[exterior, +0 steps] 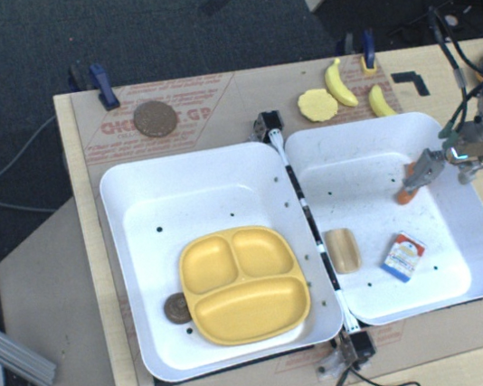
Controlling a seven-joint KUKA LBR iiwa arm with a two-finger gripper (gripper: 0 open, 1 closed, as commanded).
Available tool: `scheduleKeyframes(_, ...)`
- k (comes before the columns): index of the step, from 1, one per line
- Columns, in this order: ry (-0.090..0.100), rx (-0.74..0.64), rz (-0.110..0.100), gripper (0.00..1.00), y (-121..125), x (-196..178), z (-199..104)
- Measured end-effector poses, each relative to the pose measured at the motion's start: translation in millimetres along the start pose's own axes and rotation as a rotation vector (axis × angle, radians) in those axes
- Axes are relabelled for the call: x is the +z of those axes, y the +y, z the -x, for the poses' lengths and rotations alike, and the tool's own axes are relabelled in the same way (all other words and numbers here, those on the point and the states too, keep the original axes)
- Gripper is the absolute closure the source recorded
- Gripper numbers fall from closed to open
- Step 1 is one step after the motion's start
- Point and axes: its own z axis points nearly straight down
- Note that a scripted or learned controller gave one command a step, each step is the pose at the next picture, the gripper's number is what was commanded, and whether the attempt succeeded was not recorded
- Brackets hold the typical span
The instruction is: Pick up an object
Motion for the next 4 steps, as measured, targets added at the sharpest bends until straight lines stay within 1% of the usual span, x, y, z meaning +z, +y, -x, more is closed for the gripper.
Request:
scheduleKeyframes(1, 0.001, 0.002, -0.006, 0.00, 39, 80, 33)
scheduleKeyframes(2, 0.001, -0.001, -0.003, 0.00, 71, 165, 50)
scheduleKeyframes(3, -0.002, -0.001, 0.003, 1.00, 71, 150, 50)
scheduleKeyframes(4, 0.003, -0.006, -0.002, 1.00, 83, 161, -16)
